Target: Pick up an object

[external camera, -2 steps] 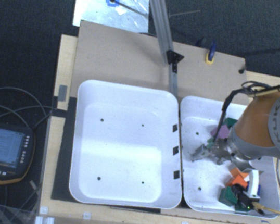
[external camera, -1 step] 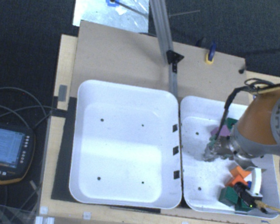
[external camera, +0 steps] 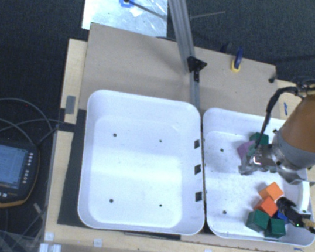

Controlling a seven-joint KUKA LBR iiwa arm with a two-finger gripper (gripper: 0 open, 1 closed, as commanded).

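We see two bins [external camera: 149, 106] side by side; blocks [external camera: 268, 212] cluster in the right one's near right corner.

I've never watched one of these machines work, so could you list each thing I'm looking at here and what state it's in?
gripper: low in the right bin, beside the purple object; its grip is unclear
purple object: lying in the right bin
right bin: holding the blocks
left bin: sitting beside the right one
orange blocks: piled in the near right corner
green blocks: piled under them
handheld screen: lit
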